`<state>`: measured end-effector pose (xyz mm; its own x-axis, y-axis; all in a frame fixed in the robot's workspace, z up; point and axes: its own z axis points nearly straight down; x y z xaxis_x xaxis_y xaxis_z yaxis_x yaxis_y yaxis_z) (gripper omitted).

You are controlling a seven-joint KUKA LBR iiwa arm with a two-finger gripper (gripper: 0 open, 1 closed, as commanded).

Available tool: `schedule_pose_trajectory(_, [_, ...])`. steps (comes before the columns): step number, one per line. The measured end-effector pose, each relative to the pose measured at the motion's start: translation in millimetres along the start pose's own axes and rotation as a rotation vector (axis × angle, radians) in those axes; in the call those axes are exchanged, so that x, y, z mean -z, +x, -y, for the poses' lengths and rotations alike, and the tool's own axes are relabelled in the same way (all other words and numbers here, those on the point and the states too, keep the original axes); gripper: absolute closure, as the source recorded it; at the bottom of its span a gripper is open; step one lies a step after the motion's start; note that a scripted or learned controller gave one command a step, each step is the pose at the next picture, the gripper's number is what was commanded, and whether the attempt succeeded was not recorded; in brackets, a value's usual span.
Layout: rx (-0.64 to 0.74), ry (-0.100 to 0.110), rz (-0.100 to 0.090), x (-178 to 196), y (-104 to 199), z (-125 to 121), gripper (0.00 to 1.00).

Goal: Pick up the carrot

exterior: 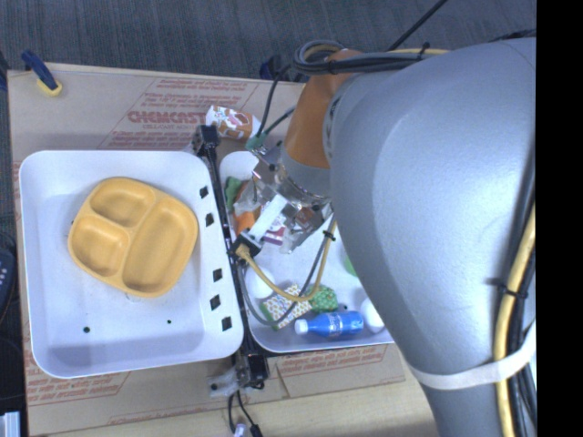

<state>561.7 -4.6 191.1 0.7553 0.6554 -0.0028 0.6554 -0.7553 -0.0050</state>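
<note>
Orange is the giveaway here: there's a small orange carrot-looking piece (244, 218) lying in the right-hand shallow white bin (273, 340), tight against the divider on its left side, with some green bits just above it. The big grey arm with the orange band (428, 180) is hunched over that bin, and the claw (273, 218) is down among the clutter just beside the carrot, maybe touching it, honestly can't say. Can't tell if the claw is released or clenched either, it's all shiny metal, cables and a white bit tangled together. So I'd guess the pick is at the reach-in stage: nothing lifted, the grab and the raise left to do. The left white bin (55, 335) has a yellow divided plastic plate (132, 235) sitting in it, well apart from the action. A blue bottle (330, 324) lies near the front of the right bin. Most of that bin is hidden under the arm, and the brown cardboard-covered surface (137, 98) peeks out around the edges.
</note>
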Motion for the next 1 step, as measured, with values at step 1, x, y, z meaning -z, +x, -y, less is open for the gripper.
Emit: schedule_pose_trajectory(1, [0.008,0.006,0.003,9.6,0.5,1.0,1.0])
